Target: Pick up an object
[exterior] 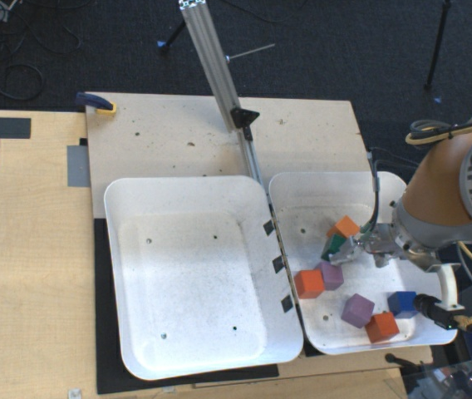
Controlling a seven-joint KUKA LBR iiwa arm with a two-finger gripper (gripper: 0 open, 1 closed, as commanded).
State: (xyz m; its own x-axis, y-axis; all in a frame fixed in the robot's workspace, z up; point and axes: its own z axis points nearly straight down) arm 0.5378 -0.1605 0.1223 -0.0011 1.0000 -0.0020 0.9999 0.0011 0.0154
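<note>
Looking for your gripper on the feed: where is it?

I see the gripper [346, 250] low inside the right bin [327, 178], at the end of the arm [435, 194], which comes in over that bin's right rim.

Is it wide or narrow?

I cannot tell. From this angle the tip is a dark tangle against the blocks, so I won't call it either way.

Is it holding anything?

I can't see that it has one. The green block [333, 244] is right at the tip, on its left side in the view, touching it or nearly so. The orange block [346, 226] sits just above the tip, tight against the green one.

And the other blocks?

All of them are in the same bin as the gripper. Just below the tip is a purple block [331, 275], and a red block [309, 283] lies against that one's left side, near the wall the two bins share. Further below the gripper and a little to its right I have a second purple block [357, 310]. Beyond that one, toward the near right corner, are a second orange block [382, 327] and a blue block [402, 303], close to each other and well apart from the tip.

And the left bin?

I see the left bin [186, 183] well to the gripper's left, past the shared wall, on the bench [178, 131].
</note>
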